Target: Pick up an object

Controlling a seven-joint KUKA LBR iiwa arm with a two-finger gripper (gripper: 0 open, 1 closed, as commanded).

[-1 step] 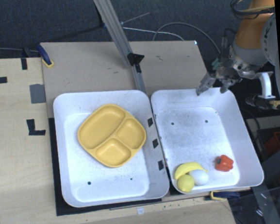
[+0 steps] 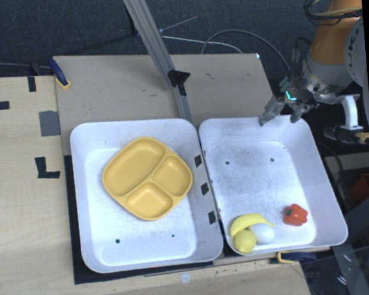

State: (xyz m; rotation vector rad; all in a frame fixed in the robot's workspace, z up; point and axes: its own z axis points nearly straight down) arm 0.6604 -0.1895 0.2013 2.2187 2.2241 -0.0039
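Observation:
In the right bin [image 2: 260, 134], near its front edge, lie a yellow banana [image 2: 249, 222], a yellow lemon [image 2: 245, 241], a white egg [image 2: 264, 233] and a red pepper [image 2: 295, 215]. The banana, lemon and egg touch each other; the pepper sits apart to their right. My gripper [image 2: 279, 115] hangs over the right bin's far right corner, well away from these objects. Its two fingers are spread apart with nothing between them.
The left bin [image 2: 91, 184] holds a yellow divided plate [image 2: 147, 178]. A grey metal pole [image 2: 153, 40] runs from the top down to the gap between the bins. Cables lie on the bench behind the right bin.

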